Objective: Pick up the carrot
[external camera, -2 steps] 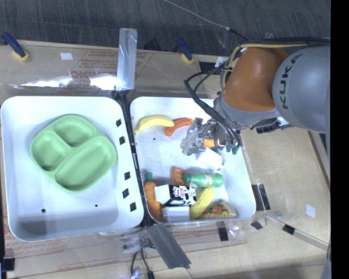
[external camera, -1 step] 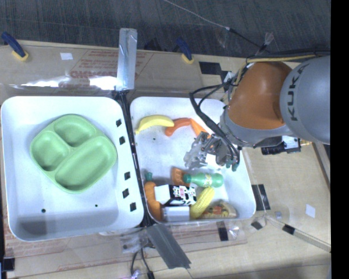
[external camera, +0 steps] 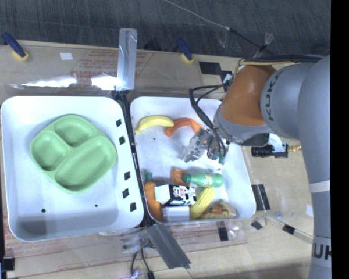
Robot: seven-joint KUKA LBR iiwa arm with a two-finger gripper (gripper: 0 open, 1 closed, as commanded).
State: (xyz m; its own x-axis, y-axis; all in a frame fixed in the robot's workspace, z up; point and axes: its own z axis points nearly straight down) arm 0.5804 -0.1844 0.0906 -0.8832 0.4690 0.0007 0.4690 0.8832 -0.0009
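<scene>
Inside the right bin (external camera: 163, 106), one banana (external camera: 154, 122), one carrot (external camera: 184, 125), hand (external camera: 205, 147) hovering nearby, grip seemingly empty, fingers too blurred to tell

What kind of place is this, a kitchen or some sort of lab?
Most likely a robotics lab bench, not a kitchen. A grey and orange KUKA arm reaches over two white bins, one holding toy food such as a banana and a carrot, and clamps pin the cardboard backing down.
</scene>
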